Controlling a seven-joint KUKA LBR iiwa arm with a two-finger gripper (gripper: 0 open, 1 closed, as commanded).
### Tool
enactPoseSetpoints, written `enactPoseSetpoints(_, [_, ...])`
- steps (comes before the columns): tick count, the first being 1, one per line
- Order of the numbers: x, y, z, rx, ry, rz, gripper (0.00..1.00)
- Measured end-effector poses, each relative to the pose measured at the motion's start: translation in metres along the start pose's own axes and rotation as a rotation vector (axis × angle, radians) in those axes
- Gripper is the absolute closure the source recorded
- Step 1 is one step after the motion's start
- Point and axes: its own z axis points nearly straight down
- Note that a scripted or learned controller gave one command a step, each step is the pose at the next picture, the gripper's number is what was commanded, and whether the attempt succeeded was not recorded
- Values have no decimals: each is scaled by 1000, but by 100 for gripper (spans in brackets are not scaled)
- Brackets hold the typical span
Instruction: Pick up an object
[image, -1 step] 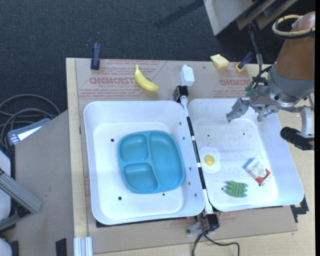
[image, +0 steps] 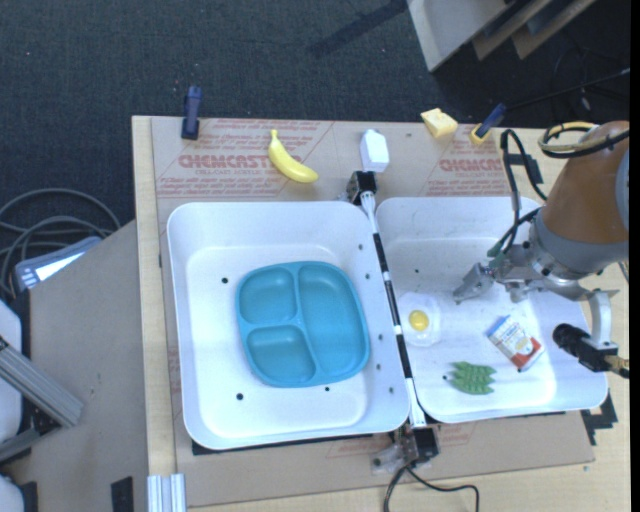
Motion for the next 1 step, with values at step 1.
enactPoseSetpoints(1, [-31,-24,-66,-4,-2,0,0])
